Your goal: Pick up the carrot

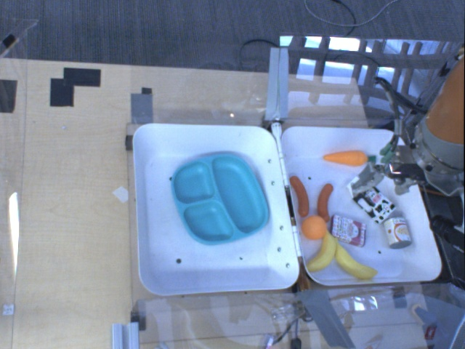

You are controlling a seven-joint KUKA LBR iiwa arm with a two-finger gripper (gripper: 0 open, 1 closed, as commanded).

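Carrot [346, 158] lying in right bin [418, 267] | gripper [370, 182] just beside it, angled down-left | grip state unclear

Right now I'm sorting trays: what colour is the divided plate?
Light blue plate, seen clearly in the camera view, in the left bin.

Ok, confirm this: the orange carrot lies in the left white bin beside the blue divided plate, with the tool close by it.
Wrong bin. The camera view shows the orange carrot in the right white bin, near its far edge, with the tool close by it. The blue divided plate sits alone in the left white bin.
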